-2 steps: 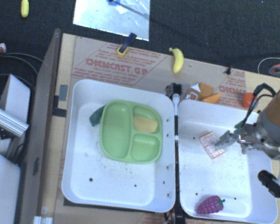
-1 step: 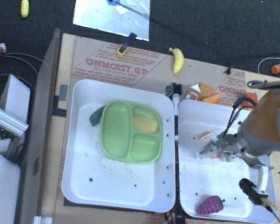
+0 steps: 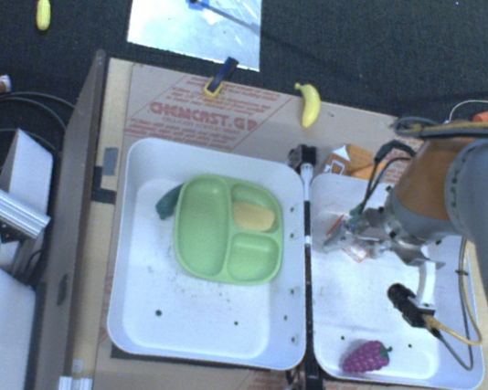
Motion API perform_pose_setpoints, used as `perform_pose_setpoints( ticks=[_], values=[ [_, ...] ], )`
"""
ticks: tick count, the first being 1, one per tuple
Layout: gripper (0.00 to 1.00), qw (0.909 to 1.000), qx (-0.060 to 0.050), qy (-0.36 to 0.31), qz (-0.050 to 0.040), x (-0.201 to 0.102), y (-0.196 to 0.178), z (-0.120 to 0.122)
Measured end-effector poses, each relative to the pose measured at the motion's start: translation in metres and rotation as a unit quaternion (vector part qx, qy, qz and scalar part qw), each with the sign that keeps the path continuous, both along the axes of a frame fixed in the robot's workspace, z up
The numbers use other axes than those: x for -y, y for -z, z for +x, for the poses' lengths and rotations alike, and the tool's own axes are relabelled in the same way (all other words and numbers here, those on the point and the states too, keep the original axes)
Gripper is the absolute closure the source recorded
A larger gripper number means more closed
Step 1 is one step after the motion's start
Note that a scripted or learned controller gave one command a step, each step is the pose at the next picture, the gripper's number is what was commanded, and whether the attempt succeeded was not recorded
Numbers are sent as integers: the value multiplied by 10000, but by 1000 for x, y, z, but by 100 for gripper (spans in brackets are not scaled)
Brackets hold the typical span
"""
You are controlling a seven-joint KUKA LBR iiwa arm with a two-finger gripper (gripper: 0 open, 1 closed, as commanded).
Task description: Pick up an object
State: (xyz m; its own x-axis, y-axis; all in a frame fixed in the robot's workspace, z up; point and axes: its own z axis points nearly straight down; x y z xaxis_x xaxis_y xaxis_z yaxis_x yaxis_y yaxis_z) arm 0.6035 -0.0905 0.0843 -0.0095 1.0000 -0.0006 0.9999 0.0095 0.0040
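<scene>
The purple grape bunch (image 3: 367, 356) lies near the front edge of the right bin (image 3: 451, 370), well apart from our gripper (image 3: 355, 237), which hangs low near that bin's upper left. We cannot tell what the gripper grasps. We should centre squarely over one object before descending.

Bench (image 3: 240, 110), two white bins (image 3: 141, 311), banana (image 3: 309, 105)

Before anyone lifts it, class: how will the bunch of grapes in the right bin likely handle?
The grapes look like a small plastic toy, so probably light and stiff. Their bumpy, rounded shape may slip between fingers. Pushed, they might wobble or roll on the smooth bin floor.
</scene>
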Motion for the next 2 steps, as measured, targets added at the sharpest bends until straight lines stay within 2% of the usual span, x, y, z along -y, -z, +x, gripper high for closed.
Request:
perform_pose_setpoints(
  ticks=[2],
  values=[
    [0,10000,4,19,-1,23,0,67]
  ],
)
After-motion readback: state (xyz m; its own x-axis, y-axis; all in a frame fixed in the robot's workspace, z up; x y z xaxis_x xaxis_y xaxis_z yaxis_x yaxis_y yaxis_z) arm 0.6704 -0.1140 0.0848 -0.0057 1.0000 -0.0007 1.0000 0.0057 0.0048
